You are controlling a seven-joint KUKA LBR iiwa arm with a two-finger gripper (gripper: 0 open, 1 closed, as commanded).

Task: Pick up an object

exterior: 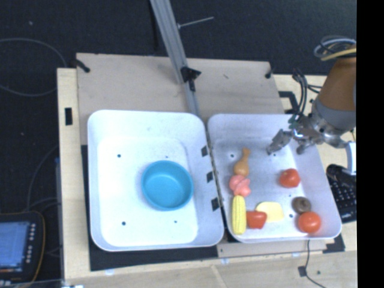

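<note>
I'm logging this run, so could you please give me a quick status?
Claw open, holding nothing, above right bin. Nearest item: red tomato, just below it. Nothing in the way.

A blue bowl (167, 185) is sitting in the left bin (105, 131), a grey pole (171, 41) is slanting across the bench (228, 77) behind, and a screen (15, 245) is glowing at lower left, off the bench.
</note>
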